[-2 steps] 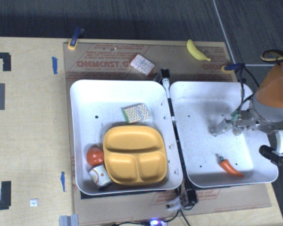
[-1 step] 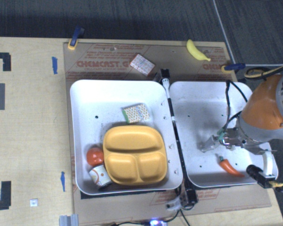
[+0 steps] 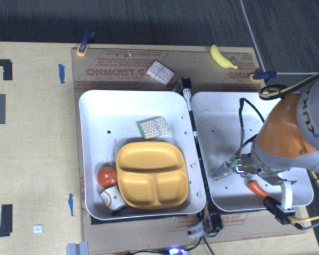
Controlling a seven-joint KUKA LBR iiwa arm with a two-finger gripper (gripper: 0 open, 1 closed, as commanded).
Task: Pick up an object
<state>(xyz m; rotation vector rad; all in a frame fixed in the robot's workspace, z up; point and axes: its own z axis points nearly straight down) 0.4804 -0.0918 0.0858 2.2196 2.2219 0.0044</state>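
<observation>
At the frame's right, the arm (image 3: 287,129) bends down into the right bin (image 3: 223,110), its gripper (image 3: 222,170) low over the floor at lower centre; whether the jaws are open I cannot tell. An orange carrot (image 3: 257,188) lies just right of it.

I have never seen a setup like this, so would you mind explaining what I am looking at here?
One camera looks down at a slant on a bench with two shallow white bins. The grey and orange shape at the right is a robot arm reaching into the right bin; its gripper hangs low over the bin floor, beside a small orange object. I cannot tell whether it holds anything. The left bin holds a yellow divided tray, a red ball, a small packet and a little can. A banana lies behind the bins.
</observation>
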